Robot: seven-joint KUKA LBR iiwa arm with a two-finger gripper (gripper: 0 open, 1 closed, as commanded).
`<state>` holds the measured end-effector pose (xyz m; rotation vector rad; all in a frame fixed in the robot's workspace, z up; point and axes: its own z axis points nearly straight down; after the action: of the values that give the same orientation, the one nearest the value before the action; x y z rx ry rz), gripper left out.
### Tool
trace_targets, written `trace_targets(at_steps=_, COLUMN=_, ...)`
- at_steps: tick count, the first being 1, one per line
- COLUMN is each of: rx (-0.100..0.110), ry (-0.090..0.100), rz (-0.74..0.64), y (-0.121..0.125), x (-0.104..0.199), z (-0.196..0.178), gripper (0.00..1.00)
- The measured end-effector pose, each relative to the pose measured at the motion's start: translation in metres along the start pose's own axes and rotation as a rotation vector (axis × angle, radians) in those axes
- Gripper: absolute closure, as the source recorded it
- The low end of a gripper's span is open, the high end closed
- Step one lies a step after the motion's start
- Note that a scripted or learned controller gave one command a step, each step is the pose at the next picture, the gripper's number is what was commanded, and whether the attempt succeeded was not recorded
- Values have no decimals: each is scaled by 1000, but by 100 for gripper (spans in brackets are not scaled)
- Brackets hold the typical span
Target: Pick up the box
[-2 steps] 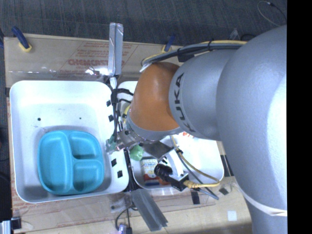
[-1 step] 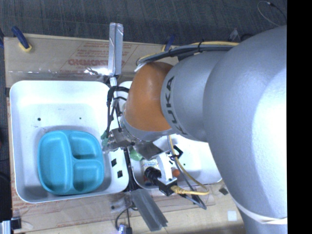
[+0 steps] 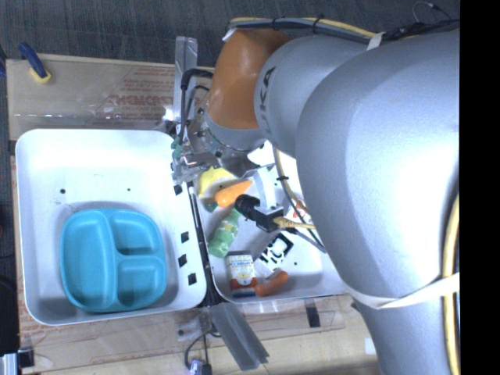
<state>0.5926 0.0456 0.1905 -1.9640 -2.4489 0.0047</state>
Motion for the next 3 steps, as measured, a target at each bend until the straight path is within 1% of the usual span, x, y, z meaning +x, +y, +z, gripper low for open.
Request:
trace_targets(at_steps=1, rx=-2, ry=0, rz=127, y=40, x=44, z=-83, gripper=100)
trace_targets(at_steps=2, rx=-3, ry=1, rz=196, y=73, x=39, z=-207, gripper=100)
trace_targets(at_steps=3, rx=3, ry=-1, rz=356, y=80, x=88, z=-94, gripper=100)
